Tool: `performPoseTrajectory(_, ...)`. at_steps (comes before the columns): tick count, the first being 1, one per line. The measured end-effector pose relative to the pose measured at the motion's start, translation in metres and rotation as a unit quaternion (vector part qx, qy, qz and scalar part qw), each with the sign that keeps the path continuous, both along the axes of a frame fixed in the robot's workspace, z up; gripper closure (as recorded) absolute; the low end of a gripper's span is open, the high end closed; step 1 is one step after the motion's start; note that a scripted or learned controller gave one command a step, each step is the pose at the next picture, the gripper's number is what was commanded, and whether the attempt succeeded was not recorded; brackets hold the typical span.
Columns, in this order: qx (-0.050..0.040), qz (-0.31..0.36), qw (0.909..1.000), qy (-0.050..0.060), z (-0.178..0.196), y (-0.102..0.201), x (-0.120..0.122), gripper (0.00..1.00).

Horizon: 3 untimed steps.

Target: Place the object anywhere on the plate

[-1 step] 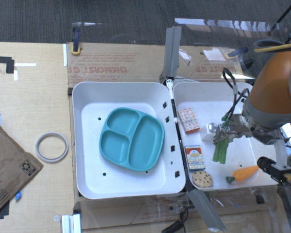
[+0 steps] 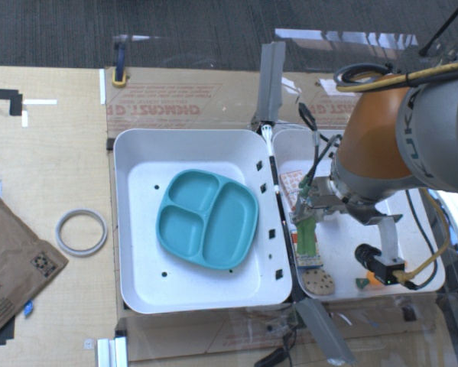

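The arm hangs over the right bin, orange band and grey wrist blocking much of what lies beneath. The tool sits low by the bin's left wall, and whether it is apart, together or clamped on anything, I cannot tell; the wrist body covers that. Just below it lies the object, a long flat green-and-white packet, with a round tan perforated piece beside its lower end. Across the divider, the teal plate waits in the left bin, three compartments, nothing on it.

So the job looks barely begun: the packet is on the bin floor, well apart from the plate.

Risks? Plenty. The packet lies flat and close against the wall, so a pinch could skate off the top or jam against the rim. If it does lift, the carry must clear the raised divider between the bins; a low pass could knock it loose. Cables dangle near the wrist too, a possible snag.
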<state>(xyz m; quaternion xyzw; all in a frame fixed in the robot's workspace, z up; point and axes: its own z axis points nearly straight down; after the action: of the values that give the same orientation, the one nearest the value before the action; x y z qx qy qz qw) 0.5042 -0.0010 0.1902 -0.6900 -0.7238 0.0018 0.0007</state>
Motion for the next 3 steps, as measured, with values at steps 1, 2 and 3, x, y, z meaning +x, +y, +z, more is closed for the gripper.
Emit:
performPoseTrajectory(1, -0.0005, -0.015, 0.9999, 0.0, 0.0293, 0.0696, 0.0348, 1.0)
performPoseTrajectory(2, -0.0006, -0.015, 0.9999, 0.0, 0.0293, 0.0696, 0.0348, 0.0)
performPoseTrajectory(3, -0.002, -0.014, 0.9999, 0.001, 0.0372, 0.0687, 0.035, 1.0)
